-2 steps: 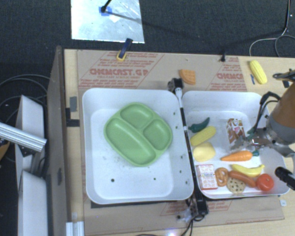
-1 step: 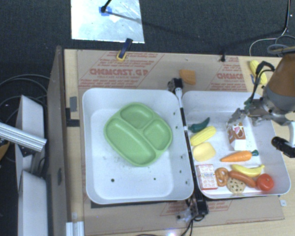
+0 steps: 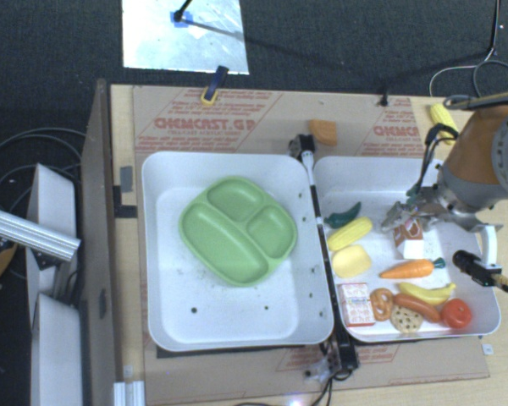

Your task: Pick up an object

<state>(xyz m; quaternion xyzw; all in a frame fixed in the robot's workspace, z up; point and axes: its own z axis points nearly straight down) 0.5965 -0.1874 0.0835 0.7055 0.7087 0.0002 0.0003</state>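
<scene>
The brown board (image 3: 237,112) under the bins carries red print: "CHEMCAST GP" reads clearly near its far edge above the left bin (image 3: 165,252), and the same word repeats, partly cut off by the arm (image 3: 483,155), above the right bin (image 3: 364,172). Smaller red lines beneath the print are too fine to read. The small packet (image 3: 356,303) by the right bin's near edge has red marks that cannot be made out.

The gripper (image 3: 411,214) hangs over the middle of the right bin, toward its far edge. Its metal parts blur together with a red-and-white box (image 3: 411,239) just beneath them, so whether the fingers are apart or closed, or touching the box, cannot be told.

On the near side of the box lies a carrot (image 3: 406,269), then a banana (image 3: 427,292), a tomato (image 3: 457,313), a cookie (image 3: 404,319) and a pretzel (image 3: 381,299) along the near edge. Toward the bin's left wall lie a green pepper (image 3: 343,215), a corn cob (image 3: 350,233) and a pale yellow lump (image 3: 351,261), all apart from the gripper.

The left bin holds a green divided plate (image 3: 237,231). An orange block (image 3: 323,131) sits on the board beyond the bins' far edges.

The arm's body hides the right bin's far right corner.
</scene>
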